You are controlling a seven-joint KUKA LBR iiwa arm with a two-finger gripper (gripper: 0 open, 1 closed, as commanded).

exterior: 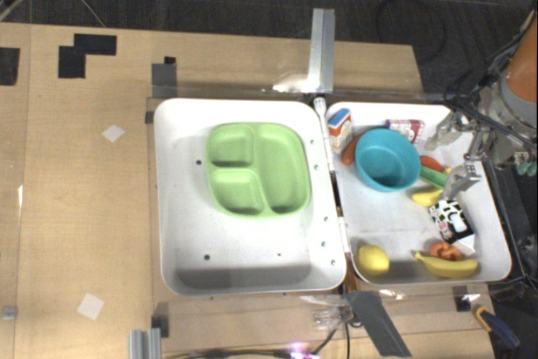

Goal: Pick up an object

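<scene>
The right bin holds several objects. A blue bowl sits near its middle, with a small milk carton to its left. A lemon and a banana lie along the front wall. A black-and-white patterned item lies right of centre, beside a small yellow piece and a red and green piece. My gripper hangs over the bin's right side, just right of the bowl, open, with nothing held between its fingers.
The left bin carries a green divided plate. A metal post stands behind the seam between the bins. A red-labelled packet lies at the right bin's back. Wooden bench stretches to the left.
</scene>
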